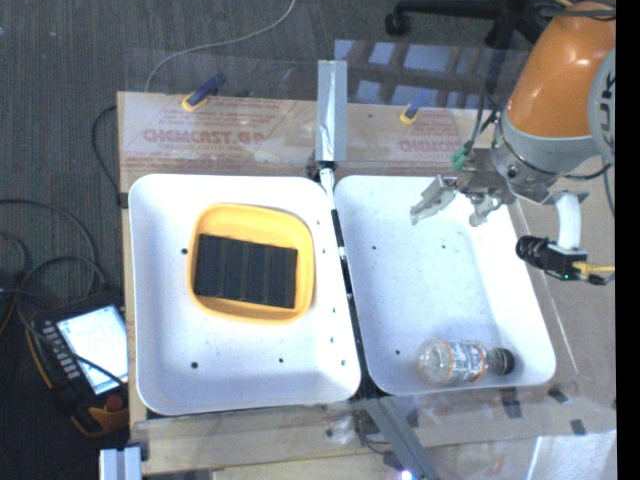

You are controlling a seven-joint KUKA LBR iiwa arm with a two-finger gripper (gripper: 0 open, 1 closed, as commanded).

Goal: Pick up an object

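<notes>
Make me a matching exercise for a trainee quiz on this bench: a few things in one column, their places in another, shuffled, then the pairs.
Things:
1. yellow dish with a black ridged block
2. clear plastic bottle
3. gripper
4. clamp with blue handle

Places:
A. lying on its side at the near edge of the right bin
B. on the board behind the left bin
C. in the middle of the left bin
D. above the far part of the right bin

Pairs: 1-C, 2-A, 3-D, 4-B
</notes>
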